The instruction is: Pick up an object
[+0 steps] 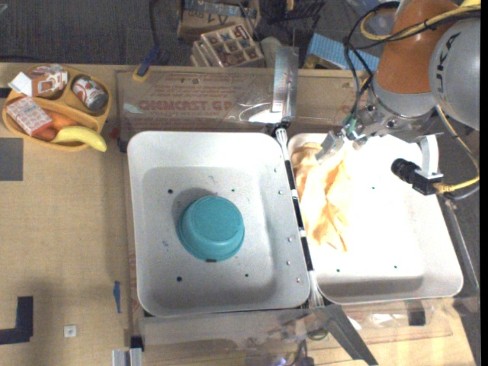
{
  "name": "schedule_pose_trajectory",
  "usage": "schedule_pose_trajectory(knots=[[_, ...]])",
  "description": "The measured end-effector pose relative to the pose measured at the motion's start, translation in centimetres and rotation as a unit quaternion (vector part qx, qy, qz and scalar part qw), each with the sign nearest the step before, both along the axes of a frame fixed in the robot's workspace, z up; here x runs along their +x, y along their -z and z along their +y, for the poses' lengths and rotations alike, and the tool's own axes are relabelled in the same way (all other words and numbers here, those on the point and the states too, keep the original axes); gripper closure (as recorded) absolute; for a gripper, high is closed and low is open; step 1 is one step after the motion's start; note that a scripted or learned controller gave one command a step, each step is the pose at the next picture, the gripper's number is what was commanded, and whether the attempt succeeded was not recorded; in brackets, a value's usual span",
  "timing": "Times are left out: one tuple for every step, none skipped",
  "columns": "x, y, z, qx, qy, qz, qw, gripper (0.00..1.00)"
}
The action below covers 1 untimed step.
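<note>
Tabletop with two white bins side by side; pick not yet secured.

I logged the tabletop (61, 227) carrying a left bin (152, 158) and a right bin (412, 242), with a tray of toy food (53, 109) at the far left corner. A teal bowl (212, 228) sat upside down near the middle of the left bin, well apart from the arm. In the right bin an orange cloth (328, 204) lay crumpled along the left wall. My hand (335, 143) was at the cloth's upper end, touching or just over it; I could not tell from this view how it was set, nor whether it gripped anything. I judged the grasp unconfirmed and the lift still outstanding.
</note>
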State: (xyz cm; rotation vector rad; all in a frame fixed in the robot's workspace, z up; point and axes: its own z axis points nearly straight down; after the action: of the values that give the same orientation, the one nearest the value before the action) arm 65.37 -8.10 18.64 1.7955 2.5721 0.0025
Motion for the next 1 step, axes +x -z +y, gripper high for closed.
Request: schedule_pose_trajectory(knots=[[1.42, 0.02, 1.19, -0.0005, -0.078, -0.001, 0.997, 0.0]])
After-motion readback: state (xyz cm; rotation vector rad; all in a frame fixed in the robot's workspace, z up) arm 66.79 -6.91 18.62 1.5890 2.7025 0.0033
